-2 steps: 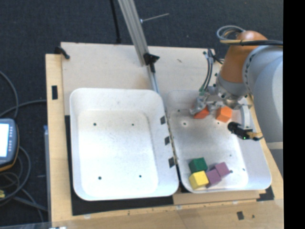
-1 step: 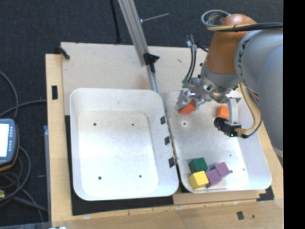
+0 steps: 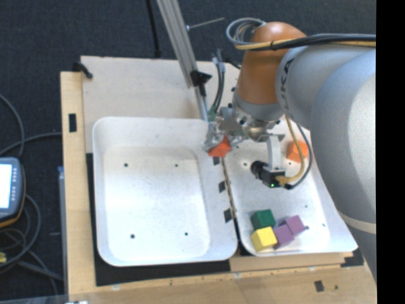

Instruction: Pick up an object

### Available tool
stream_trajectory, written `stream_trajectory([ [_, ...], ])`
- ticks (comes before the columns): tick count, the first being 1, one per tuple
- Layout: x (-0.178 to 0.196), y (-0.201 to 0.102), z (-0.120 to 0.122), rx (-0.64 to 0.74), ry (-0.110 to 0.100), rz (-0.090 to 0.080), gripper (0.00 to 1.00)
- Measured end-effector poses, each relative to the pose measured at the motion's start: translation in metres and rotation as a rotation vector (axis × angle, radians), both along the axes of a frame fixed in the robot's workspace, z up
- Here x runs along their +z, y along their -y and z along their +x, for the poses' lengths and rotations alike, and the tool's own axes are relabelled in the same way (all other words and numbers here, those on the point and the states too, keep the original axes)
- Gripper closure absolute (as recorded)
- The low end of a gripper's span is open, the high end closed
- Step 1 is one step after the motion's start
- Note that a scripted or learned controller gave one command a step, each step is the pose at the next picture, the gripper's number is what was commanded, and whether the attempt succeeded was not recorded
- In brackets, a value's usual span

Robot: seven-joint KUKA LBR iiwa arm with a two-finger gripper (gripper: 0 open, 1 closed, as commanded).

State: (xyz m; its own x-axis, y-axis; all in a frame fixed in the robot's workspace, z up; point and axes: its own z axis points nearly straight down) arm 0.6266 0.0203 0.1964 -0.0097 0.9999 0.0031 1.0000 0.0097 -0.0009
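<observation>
A: Over the divider btwn the two bins, your orange block (image 3: 219,149) sits pinched in the gripper (image 3: 218,145), clear of the floor.

B: So the grasp is done?

A: Looks like it; you're at the lift step. Next, raise straight up, slow. Green block (image 3: 262,218), yellow block (image 3: 264,238), purple block (image 3: 289,228) lie well apart in the right bin (image 3: 316,230).

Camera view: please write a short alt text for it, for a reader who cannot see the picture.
A grey robot arm with an orange band reaches from the right, its gripper above the divide between two white bins, an orange block at its tip. The right bin holds green, yellow and purple blocks clustered near its front.
</observation>
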Motion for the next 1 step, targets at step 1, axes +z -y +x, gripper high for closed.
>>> stream_trajectory([
  [1, 0.0002, 0.0055, 0.0001, -0.008, 0.000, -0.003, 0.00],
])
